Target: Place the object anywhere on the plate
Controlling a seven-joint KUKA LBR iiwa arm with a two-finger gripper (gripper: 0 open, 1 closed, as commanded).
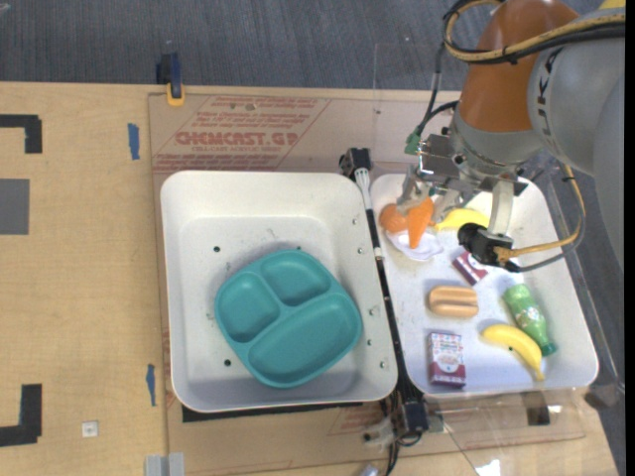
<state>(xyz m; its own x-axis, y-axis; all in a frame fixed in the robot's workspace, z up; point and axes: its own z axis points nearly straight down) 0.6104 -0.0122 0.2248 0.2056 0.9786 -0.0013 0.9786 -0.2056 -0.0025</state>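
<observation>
A teal divided plate (288, 317) lies in the left white bin (198, 216). My gripper (426, 192) hangs over the back left part of the right bin (580, 350), under the orange wrist band. An orange carrot (420, 222) points tip down from between its fingers, so the gripper is shut on it. The carrot is above a small white item (419, 252) and beside a rounder orange piece (395, 219). The bins' shared wall lies between the carrot and the plate.
The right bin also holds a hot dog (452, 300), a green bottle (526, 315), a banana (516, 347), a red and white carton (446, 357), a maroon packet (466, 267) and a yellow piece (462, 218) behind the gripper. Cables loop near the wrist.
</observation>
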